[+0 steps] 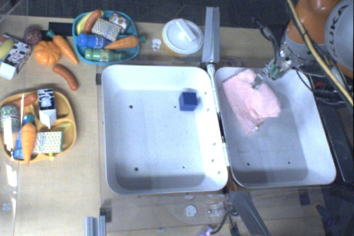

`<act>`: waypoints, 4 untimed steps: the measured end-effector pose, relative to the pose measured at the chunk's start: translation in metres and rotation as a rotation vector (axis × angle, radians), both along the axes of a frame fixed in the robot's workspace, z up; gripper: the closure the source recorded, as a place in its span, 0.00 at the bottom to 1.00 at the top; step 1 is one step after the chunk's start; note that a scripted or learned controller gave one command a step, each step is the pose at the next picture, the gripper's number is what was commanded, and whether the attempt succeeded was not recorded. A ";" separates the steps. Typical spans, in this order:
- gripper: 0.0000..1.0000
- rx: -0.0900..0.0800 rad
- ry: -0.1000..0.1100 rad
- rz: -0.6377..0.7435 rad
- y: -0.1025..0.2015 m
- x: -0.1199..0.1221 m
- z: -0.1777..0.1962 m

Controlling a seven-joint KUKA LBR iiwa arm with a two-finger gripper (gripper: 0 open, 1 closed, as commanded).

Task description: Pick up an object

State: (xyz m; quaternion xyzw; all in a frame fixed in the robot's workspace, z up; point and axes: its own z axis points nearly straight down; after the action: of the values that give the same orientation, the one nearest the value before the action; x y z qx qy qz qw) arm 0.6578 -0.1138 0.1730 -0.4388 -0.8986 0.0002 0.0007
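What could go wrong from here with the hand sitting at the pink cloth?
1. The hand is at the upper right edge of the pink cloth, not its middle; a pinch there may catch only a fold and slip off.
2. The cloth is limp and bunched, so a lift could drag it across the right bin rather than raise it.
3. The blue cube lies in the left bin, away from the hand.

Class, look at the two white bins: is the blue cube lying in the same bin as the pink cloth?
No: the blue cube is in the left bin, the pink cloth in the right bin.
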 end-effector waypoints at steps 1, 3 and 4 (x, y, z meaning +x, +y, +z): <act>1.00 0.000 -0.001 0.118 0.004 -0.027 0.011; 1.00 0.001 -0.002 0.447 0.041 -0.026 0.010; 1.00 0.000 -0.004 0.201 0.041 -0.005 0.037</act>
State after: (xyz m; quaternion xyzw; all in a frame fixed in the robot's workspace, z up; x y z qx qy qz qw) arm 0.6525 -0.0727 0.2104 -0.3465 -0.9381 -0.0005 -0.0009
